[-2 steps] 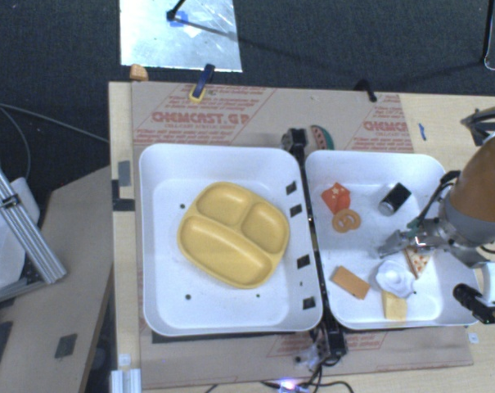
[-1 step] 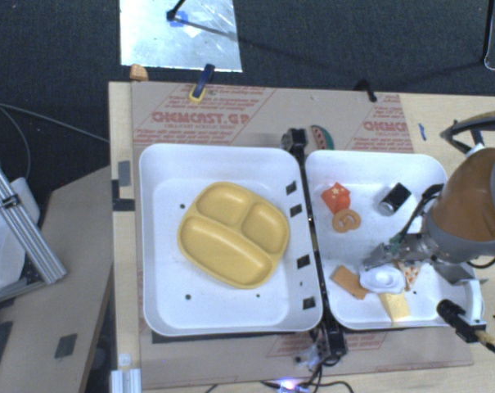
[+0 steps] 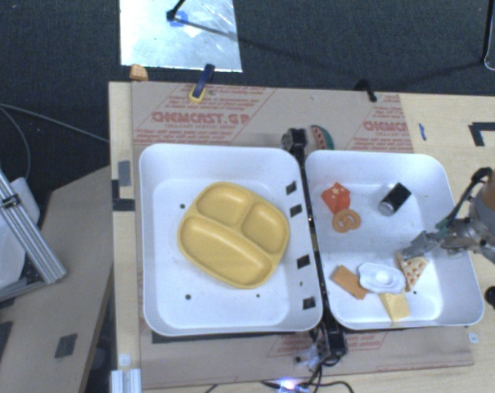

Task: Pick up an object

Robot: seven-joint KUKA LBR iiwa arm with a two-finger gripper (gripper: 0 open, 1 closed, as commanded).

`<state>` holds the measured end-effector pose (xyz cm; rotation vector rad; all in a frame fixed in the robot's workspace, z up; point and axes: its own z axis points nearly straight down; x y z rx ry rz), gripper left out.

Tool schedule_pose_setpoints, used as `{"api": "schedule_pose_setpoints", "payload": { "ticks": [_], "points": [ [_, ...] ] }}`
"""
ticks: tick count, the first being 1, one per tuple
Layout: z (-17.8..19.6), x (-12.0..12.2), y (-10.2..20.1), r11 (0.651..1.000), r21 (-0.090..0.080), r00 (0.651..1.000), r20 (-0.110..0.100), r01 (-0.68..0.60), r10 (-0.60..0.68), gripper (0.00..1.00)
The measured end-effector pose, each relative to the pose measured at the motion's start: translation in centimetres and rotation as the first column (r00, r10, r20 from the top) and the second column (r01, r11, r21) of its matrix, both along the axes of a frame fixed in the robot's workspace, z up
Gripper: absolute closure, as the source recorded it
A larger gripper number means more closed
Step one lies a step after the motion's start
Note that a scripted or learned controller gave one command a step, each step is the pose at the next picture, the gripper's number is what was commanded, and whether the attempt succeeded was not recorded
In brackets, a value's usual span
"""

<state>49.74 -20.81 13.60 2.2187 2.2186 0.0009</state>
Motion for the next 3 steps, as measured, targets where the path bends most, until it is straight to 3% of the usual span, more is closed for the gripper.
{"api": "schedule_pose_setpoints", "payload": {
  "ticks": [1,2,3],
  "points": [
    [-5.1,7.2,4.4,1.0,0.001,1.0,0.003,-0.006,0.006,0.0],
    [-5.1,7.7,0.0,1.0,0.0,1.0,0.001,-0.001,0.001,0.0],
    [-5.2,-1.3,0.2,1.0,0.004,1.0,-0.005,0.0,0.0,0.0]
  ]
}}
